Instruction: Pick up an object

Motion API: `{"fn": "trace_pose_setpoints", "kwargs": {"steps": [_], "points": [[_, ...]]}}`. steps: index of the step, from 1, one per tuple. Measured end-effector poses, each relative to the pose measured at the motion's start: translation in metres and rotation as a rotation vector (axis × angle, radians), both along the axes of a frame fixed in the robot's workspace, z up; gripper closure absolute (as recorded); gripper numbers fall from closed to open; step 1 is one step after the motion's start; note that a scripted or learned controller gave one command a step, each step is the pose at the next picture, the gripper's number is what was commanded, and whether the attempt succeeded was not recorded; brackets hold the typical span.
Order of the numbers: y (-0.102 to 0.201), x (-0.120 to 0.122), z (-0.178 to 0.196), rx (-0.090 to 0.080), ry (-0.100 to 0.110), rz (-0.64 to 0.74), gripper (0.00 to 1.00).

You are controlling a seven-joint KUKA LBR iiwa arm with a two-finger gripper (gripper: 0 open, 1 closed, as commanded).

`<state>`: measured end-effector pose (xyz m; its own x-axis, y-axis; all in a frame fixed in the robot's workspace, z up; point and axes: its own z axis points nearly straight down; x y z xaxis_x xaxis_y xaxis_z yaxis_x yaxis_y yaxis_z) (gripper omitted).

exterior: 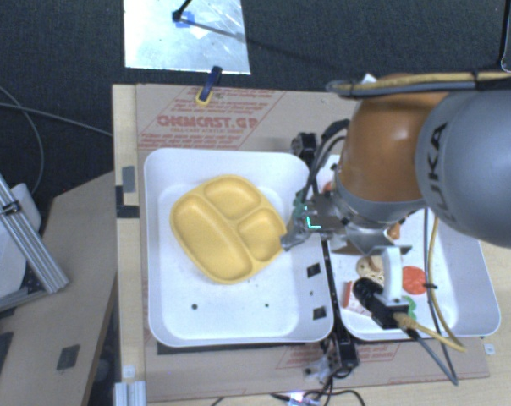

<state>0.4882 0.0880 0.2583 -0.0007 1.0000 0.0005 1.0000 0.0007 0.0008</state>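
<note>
The gripper (292,233) is by the plate (226,227) rim — apart or together, I cannot tell. The plate is flat; it may slide away.

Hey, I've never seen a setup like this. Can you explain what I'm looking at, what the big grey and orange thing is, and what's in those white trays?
The big grey and orange thing is a robot arm, reaching in from the right. The picture comes from a single camera fixed above the bench, looking down at a slant. Two shallow bins sit side by side. The left white bin holds a yellow plastic plate with three compartments. The right white bin, partly hidden by the arm, holds small things, among them a red piece and a tan speckled piece. The arm's gripper, its grasping tool, sits at the plate's right edge. I cannot tell whether it grips anything.
</note>
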Motion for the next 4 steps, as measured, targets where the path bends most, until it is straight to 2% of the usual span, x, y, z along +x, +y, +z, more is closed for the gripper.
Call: {"fn": "trace_pose_setpoints", "kwargs": {"steps": [1,2,3,4], "points": [[-0.081,0.005,-0.078,-0.002,0.005,-0.007,0.0],[-0.076,0.007,-0.064,0.0,-0.002,0.002,1.0],[0.023,0.004,0.03,0.004,-0.009,0.011,1.0],[0.018,0.005,0.036,0.001,-0.003,0.007,1.0]]}}
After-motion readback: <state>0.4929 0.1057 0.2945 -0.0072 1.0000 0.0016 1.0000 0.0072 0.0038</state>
